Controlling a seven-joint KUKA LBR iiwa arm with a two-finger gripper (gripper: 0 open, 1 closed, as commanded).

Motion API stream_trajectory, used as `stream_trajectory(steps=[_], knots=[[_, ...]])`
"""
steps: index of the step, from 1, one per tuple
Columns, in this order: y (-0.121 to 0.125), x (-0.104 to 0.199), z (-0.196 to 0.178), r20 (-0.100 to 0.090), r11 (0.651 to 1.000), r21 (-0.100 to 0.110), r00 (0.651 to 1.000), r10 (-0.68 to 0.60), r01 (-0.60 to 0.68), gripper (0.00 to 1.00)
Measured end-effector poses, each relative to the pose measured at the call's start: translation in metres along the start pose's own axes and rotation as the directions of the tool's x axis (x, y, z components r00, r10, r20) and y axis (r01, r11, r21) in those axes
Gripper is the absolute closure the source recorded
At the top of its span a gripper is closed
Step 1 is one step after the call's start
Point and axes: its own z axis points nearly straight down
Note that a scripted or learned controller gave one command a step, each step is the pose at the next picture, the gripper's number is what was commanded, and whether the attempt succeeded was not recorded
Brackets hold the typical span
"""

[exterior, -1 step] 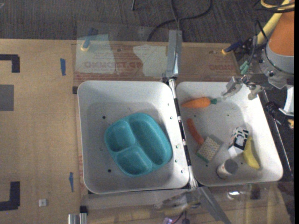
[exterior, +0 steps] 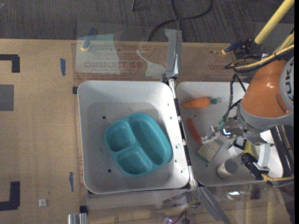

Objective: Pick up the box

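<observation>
Reaching in from the right, the grey arm (exterior: 268, 97) with its orange band hung over the right bin (exterior: 205, 90), one of two shallow white bins set side by side on the bench (exterior: 37, 125). Its gripper (exterior: 223, 130) sat low over the middle of that bin, and whether its fingers stood wide or narrow could not be told from above; nothing showed between them. The box (exterior: 209, 150), a small flat pale one with a speckled face, lay tilted on the bin floor just near and left of the gripper, apart from it as far as could be seen.

Four loose things could be counted in the right bin. One orange carrot (exterior: 200, 102) lay toward the far side. One thin red stick (exterior: 194, 131) lay slantwise near the left wall, just left of the box. One pale cup (exterior: 227, 168) stood toward the near edge, to the right of the box.

One thing lay in the left bin (exterior: 93, 97): a teal plate (exterior: 138, 143) split into three compartments, resting flat around the middle.
</observation>
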Motion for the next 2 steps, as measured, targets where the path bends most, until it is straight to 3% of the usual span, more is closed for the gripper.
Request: stream_trajectory(steps=[1, 2], knots=[[-0.02, -0.015, 0.027, 0.001, 1.0, -0.004, 1.0, 0.018, -0.018, 0.0], [0.0, -0.032, 0.036, 0.002, 0.988, -0.02, 0.989, -0.15, 0.15, 0.0]])
